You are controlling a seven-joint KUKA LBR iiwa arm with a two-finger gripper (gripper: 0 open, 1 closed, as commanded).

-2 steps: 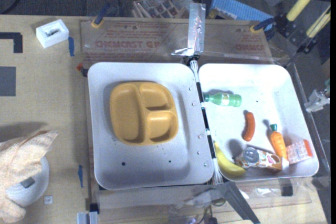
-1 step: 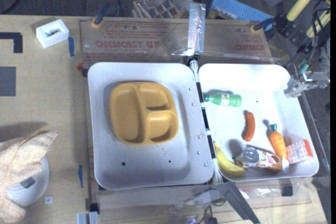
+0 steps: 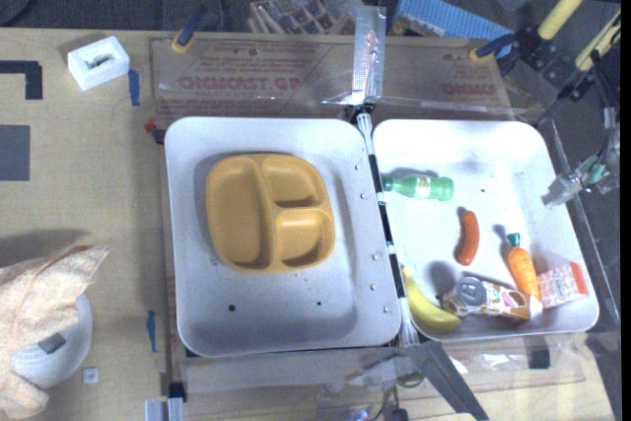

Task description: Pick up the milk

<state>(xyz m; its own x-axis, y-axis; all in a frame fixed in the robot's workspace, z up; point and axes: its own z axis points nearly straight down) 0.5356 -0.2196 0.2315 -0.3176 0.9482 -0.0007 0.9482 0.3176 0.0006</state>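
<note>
The milk (image 3: 490, 300) appears to be the small carton with a round grey cap. It lies on its side near the front edge of the right bin (image 3: 493, 145), between a banana (image 3: 426, 307) and a carrot (image 3: 522, 269). Its cap end points left and touches the banana's tip. A small orange-red carton (image 3: 562, 283) lies just right of it, by the carrot's lower end.
A green bottle (image 3: 419, 185) lies at the right bin's left side and a red sausage (image 3: 467, 236) lies mid-bin. The left bin (image 3: 187, 212) holds a yellow divided tray (image 3: 268, 210). A small metal fitting (image 3: 572, 184) sits at the right bin's right rim.
</note>
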